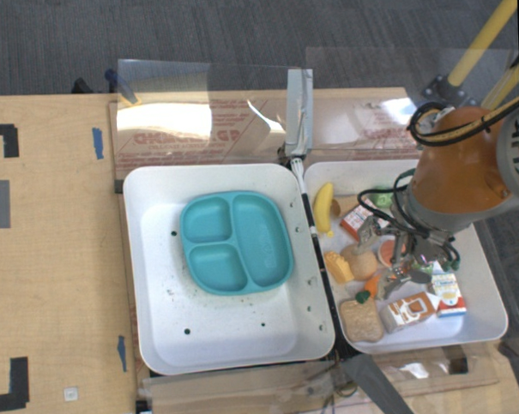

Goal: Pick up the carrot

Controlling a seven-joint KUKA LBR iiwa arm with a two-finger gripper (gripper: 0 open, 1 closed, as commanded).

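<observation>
Pale wooden tabletop [47,254] under dark grey carpet at the top, bearing two shallow white bins side by side. Over the right white bin [482,299], a grey arm with an orange band [455,172] reaching down, ending in the two-finger gripper [400,269] among the clutter. Fingers too tangled with cables and metal parts to tell whether spread or closed, or whether anything sits between them. Just left of the fingers, the small orange carrot [372,285], lying on the bin floor, touching or nearly touching the gripper's tip. Above it a rounded tan bread-like lump [361,262], and beside that an orange-yellow wedge [336,266]. Below the carrot a speckled brown slab [361,320] with a small green piece at its top. Right of that a red-and-white carton [410,310] and a white-and-blue carton [447,291]. Higher up, a yellow banana [325,207] along the left wall and a red packet [355,222]. In the left white bin [161,318], a teal three-compartment plate [236,242], well apart from the gripper.
</observation>
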